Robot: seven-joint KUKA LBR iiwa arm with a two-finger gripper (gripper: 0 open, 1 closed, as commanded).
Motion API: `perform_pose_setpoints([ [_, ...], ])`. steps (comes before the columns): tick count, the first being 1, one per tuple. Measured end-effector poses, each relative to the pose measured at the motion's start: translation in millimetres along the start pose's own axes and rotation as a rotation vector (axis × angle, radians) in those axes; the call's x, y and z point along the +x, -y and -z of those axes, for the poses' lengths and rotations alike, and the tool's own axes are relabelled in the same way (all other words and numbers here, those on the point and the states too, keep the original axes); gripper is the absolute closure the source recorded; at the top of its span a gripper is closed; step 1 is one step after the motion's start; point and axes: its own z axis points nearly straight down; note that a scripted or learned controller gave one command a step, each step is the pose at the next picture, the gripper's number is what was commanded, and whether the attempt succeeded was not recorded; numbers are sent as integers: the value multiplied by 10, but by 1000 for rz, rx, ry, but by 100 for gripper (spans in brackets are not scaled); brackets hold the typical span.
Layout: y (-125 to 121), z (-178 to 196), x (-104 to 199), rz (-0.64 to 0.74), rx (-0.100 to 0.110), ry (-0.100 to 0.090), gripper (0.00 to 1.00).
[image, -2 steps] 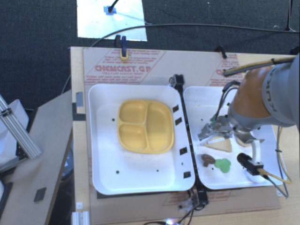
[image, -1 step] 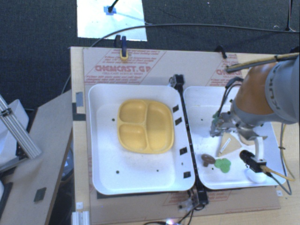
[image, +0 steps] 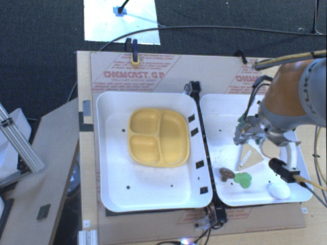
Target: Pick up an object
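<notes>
Presently: tool (image: 249, 148) low in right bin (image: 225, 106), finger state indiscernible; tan wedge (image: 250, 158) just beneath it, green piece (image: 243, 179), brown piece (image: 227, 174), white egg-shaped object (image: 279, 190) nearer the bin's front edge.

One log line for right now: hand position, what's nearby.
hand: over right bin | beneath: tan wedge | nearby: green piece, white egg | left bin: yellow tray

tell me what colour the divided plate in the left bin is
Pale yellow; the divided plate shows plainly in the camera view.
</notes>
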Motion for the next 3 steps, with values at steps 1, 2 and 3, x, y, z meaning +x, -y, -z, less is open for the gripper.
perform_pose_setpoints([
  [1,32,614,-56,0,-3,1,100],
  [2,22,659,-57,0,2,0,100],
  [3,-16,647,516,7,3,-3,100],
])
